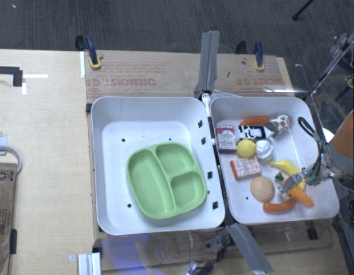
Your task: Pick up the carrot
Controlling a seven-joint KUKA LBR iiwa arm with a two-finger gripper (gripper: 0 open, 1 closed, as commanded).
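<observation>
**Orange carrot under the gripper at the right bin's near corner**

Orange and tapered, the small plastic carrot [303, 197] lies in the near right corner of the shallow white right-hand bin [314, 217], and from my remote seat I see the metal two-finger gripper [292, 183] right over its thick end. Whether the jaws are spread or closed I cannot tell at this size and angle, nor whether anything sits between them. The carrot's tip points away from the jaws toward the bin's right wall.

Just beyond the jaws, on the far side, lies a yellow plastic banana [284, 166]. Beside them to the left sits a tan, speckled round bun [262, 188], and just below them a reddish-orange sausage [278, 207] curves along the bin floor, its right end near the carrot. Further left of the jaws is a red-and-white patterned small box [245, 168]. Well beyond them I make out a round yellow lemon [246, 148], a dark red small packet [225, 137], a black-and-white carton [254, 132] and a second orange-red sausage [255, 121] near the far wall.

Far to the left of the jaws, the white left-hand bin [108, 153] holds a pale green three-compartment plastic plate [165, 179].
</observation>
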